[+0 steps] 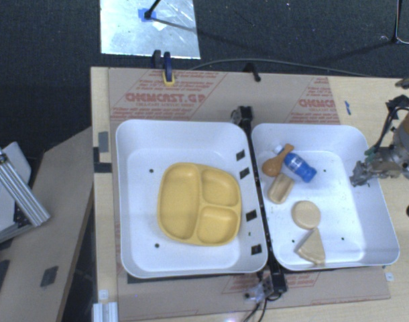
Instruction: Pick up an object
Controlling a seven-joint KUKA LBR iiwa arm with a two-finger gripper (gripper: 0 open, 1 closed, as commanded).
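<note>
Objects: 4 in right bin (375, 180) | 1 yellow tray (199, 203) in left bin (141, 180)

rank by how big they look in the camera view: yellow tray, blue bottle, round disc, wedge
1. yellow tray, by far the largest
2. wedge and round disc, too alike to rank
3. blue bottle, slightly smaller

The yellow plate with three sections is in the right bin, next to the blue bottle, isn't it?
Not quite. The camera view shows the yellow plate alone in the left bin. The blue bottle lies in the right bin, among the tan wooden pieces.
</note>
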